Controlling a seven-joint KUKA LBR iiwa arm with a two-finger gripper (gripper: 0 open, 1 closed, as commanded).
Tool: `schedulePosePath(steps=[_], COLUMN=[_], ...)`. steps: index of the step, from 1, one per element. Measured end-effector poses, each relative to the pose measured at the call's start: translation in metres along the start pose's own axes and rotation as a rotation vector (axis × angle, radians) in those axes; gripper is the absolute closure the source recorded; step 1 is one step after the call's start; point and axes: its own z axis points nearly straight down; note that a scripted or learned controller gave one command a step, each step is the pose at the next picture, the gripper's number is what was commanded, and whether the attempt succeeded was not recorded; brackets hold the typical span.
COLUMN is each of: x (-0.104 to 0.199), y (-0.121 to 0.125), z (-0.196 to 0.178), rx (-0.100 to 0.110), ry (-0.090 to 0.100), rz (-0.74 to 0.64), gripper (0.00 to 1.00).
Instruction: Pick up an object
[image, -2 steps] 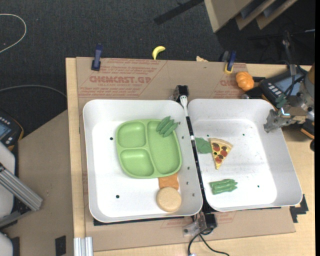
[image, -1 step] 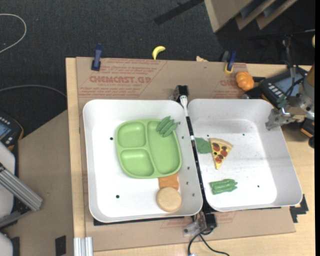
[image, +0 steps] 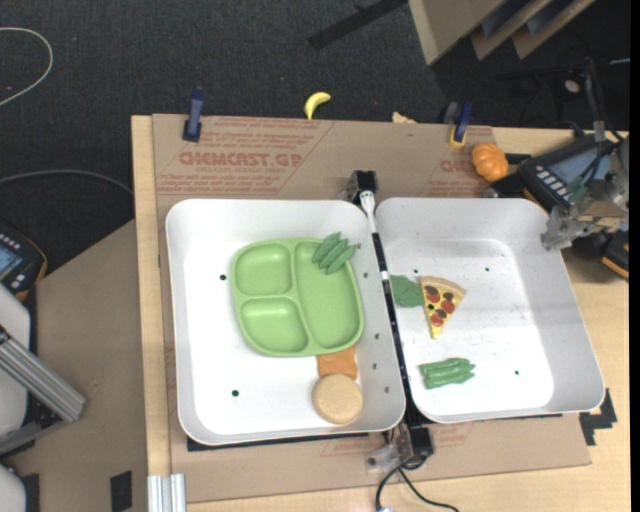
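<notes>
Grey metal jaws (image: 560, 232) hang at the right white bin's (image: 520, 400) far right rim; whether they are parted I cannot tell. Inside that bin lie a toy pizza slice (image: 439, 304), a green leaf (image: 405, 291) and green pea pods (image: 446, 373). Left bin (image: 200, 300): green divided plastic tray (image: 296, 298), round tan biscuit (image: 338, 398).

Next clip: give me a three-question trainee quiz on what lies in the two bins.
1. True or false: the triangular pizza slice toy lies in the right white bin.
2. The round tan cookie lies: A) on the green divided plate, B) in the left white bin below that plate.
3. Fill in: the green bean pod bundle lies in the ___ bin.

Key: 1 true; 2 B; 3 right.
</notes>
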Motion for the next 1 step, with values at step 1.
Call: schedulePosePath(steps=[1], x=[0.0011], y=[0.0213], z=[0.0395], rx=[0.005], ry=[0.002], rz=[-0.003], gripper=[1.00])
